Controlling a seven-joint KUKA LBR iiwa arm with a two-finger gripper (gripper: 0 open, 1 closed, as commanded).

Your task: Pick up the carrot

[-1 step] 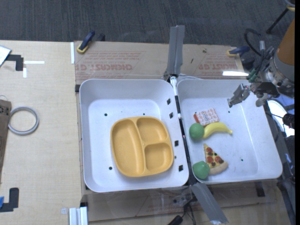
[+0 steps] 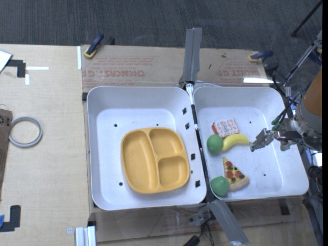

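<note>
In the right bin (image 2: 266,99), my gripper (image 2: 258,141) hangs low over the floor, just right of a yellow banana (image 2: 234,141). Nothing can be seen in its grasp. A green lime (image 2: 215,144) touches the banana's left end. Behind them lies a red and white packet (image 2: 225,126). Toward the front sits a pizza slice (image 2: 234,174) with a second green ball (image 2: 220,185) at its left.
The left bin (image 2: 102,137) holds a yellow divided plate (image 2: 155,159). A tape roll (image 2: 24,131) lies on the bench at the far left. The arm (image 2: 307,122) comes in over the right bin's right wall. Blue clamps (image 2: 94,45) sit at the back.
</note>
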